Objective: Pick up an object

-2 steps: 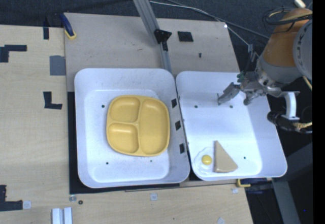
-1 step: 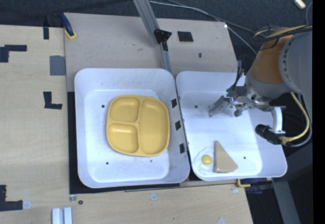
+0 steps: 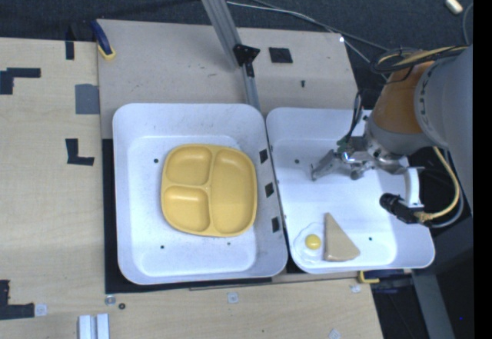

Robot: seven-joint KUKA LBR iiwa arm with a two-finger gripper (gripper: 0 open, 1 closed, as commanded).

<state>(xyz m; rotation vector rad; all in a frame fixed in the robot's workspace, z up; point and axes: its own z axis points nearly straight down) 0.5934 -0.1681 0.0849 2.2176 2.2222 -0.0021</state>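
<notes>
Tan wedge-shaped block (image 3: pixel 338 240) lies flat near the front edge of the right white bin (image 3: pixel 296 126), apart from the front rim, with a small round yellow piece (image 3: pixel 312 241) just beside it on the camera's left. Grey two-finger gripper (image 3: pixel 319 171) hangs over the middle of that bin, pointing toward the camera's left, clear of the bin's walls; nothing between its fingers, opening too small to tell. Bare bin floor lies between gripper and wedge. Left white bin (image 3: pixel 127 176) holds a yellow three-compartment plastic tray (image 3: pixel 209 190), centred, with bare floor on all sides. Grey arm with orange band (image 3: pixel 400 105) overhangs the right bin's right rim.
</notes>
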